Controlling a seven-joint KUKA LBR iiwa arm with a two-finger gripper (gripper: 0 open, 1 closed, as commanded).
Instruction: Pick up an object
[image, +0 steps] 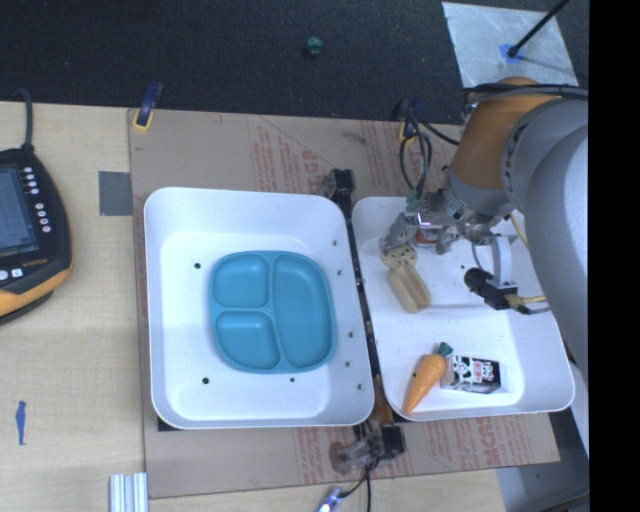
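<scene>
My gripper reaches into the right bin near its upper left corner. It hangs directly over the top end of a tan wooden block that lies on the bin floor, and looks to be touching or just above it. An orange toy carrot with a green top lies near the bin's front edge. A small black-and-white carton lies beside it to the right.
The left bin holds a blue divided plate. A black and orange handheld pendant lies on the bench at far left. The bulky grey arm covers the right bin's right side, with a black cable part below the wrist.
</scene>
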